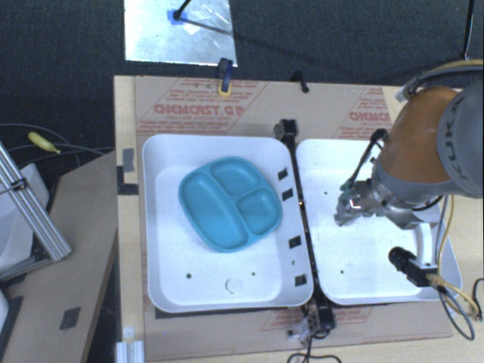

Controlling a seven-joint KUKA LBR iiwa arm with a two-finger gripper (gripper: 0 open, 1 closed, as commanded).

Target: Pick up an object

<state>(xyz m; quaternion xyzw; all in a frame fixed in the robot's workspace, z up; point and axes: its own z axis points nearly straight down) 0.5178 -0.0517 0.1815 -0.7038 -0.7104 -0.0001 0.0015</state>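
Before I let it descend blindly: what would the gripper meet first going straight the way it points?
Probably the bare floor of the right bin beneath the gripper; depth is unclear.

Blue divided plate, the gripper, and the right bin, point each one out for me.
Blue divided plate point(229, 203): camera view, on the ridge between its compartments.
Gripper point(346, 210): camera view, at its fingertips over the right bin.
Right bin point(333, 165): camera view, on bare floor near its far left corner.

Bench point(189, 100) w/ red-print brown sheet | 2 white bins on it: left bin point(162, 225), right bin point(325, 157), touching side by side
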